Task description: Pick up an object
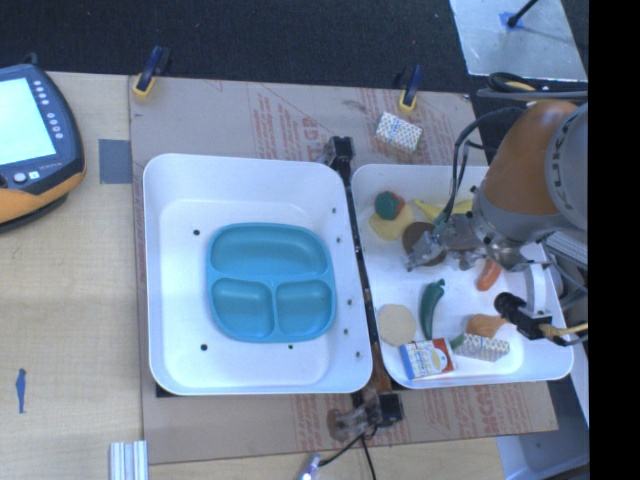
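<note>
Reaching into the right bin (560, 368), the tool (425, 251) sits low over a brown object (416, 236); its opening cannot be judged. Nearby lie a green pepper (431, 306) and a carton (427, 358). The left bin (170, 183) holds a blue tray (270, 280).

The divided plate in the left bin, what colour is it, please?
Light blue plate, clearest in the camera view.

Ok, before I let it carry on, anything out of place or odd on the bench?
One thing: a small patterned block lies outside both bins, on the cardboard just beyond the right bin's far rim, while the other small items sit inside that bin. The blue divided tray sits square in the left bin.
</note>
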Controlling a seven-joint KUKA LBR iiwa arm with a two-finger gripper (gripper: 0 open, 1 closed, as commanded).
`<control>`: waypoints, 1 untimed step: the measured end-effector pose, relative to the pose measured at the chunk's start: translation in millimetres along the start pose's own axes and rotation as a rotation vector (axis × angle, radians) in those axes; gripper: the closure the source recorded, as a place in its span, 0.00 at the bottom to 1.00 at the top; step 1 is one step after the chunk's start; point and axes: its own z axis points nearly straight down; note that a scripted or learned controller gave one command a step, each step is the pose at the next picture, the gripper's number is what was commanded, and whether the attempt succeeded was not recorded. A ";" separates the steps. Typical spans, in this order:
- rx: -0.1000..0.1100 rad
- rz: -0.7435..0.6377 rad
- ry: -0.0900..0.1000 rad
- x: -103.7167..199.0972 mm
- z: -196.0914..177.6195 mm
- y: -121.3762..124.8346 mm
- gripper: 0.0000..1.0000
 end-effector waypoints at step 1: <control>-0.002 0.003 0.002 35.0 4.6 -53.0 0.00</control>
